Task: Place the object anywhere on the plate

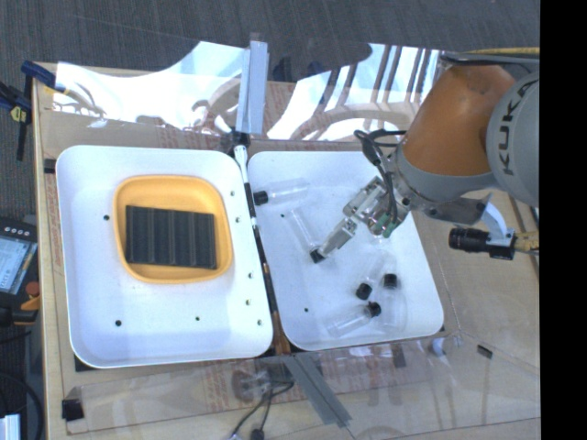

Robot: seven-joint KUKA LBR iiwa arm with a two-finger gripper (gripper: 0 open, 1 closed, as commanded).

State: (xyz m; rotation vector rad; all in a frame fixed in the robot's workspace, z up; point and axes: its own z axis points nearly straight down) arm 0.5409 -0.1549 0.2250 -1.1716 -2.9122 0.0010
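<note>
Although the job is to get an object onto the plate, the clear vials with black caps all lie in the right bin [417,324], none lifted. One vial [280,193] rests near that bin's top left corner, another [301,225] lies slantwise just below it, and a loose cluster [371,296] sits toward the lower right, its dark caps easier to spot than the see-through bodies.

Above the middle of that bin the gripper [323,250] reaches down and to the left, its dark tip low over the floor, between the slanted vial and the cluster. From where I stand I cannot tell whether the claw is released or clenched, and I see nothing caught in it. The grey arm [459,122] with its orange band leans in behind it from the right.

Across the divider, in the left bin [83,328], the yellow plate [170,193] waits with a dark ribbed insert [172,237] in its centre, well apart from every vial.

To my eye this is the picking step, not yet settled. Next it would need a sure hold on one vial, hard given how slick and round they look, then a lift clear of the bin wall and a carry left over the plate.
</note>
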